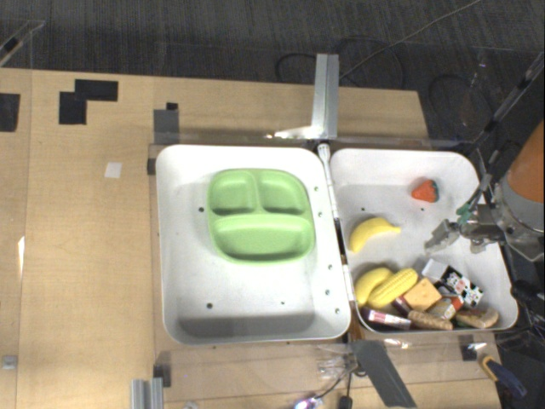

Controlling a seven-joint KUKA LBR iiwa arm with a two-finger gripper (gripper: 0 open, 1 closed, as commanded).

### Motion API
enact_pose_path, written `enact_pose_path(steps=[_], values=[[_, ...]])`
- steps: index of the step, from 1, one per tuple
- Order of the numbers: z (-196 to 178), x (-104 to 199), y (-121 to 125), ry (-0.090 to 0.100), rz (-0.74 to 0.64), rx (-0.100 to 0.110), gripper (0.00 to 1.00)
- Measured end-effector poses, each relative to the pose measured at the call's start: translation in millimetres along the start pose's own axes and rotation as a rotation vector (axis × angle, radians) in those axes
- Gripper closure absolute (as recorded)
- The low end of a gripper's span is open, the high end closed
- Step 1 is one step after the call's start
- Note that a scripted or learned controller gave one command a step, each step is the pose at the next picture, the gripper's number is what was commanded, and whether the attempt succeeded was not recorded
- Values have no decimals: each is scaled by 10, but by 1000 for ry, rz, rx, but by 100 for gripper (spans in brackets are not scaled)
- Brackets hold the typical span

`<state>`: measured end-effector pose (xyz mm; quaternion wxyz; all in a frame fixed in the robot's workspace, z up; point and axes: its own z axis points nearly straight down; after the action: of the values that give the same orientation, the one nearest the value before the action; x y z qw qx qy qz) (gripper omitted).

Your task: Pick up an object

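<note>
A wooden bench (77,254) holds two white bins. The gripper (444,235) hovers above the right bin (375,170) near a banana (371,232), jaws slightly parted, gripping nothing.

A pale wooden bench (77,254) lay left of the gripper; dark carpet (213,15) with black cables (409,37) stretched beyond it.

I'm working over a robotics lab bench: a pale wooden benchtop (77,254) with black tape marks, two shallow white plastic bins (183,228) left of my tool, a bare aluminium mounting post (326,92) behind them, loose black cables (409,37) trailing across dark grey carpet (170,7) beyond.
</note>
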<state>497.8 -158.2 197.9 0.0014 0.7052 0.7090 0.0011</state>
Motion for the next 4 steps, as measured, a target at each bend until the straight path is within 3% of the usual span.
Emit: enact_pose_path(steps=[1, 2, 3, 4], values=[[-102, -120, -90, 0, 113, -3, 0], [800, 156, 41, -4, 442, -28, 0], [1020, 606, -1, -4, 74, -31, 0], [1069, 737, 572, 0, 114, -15, 0]])
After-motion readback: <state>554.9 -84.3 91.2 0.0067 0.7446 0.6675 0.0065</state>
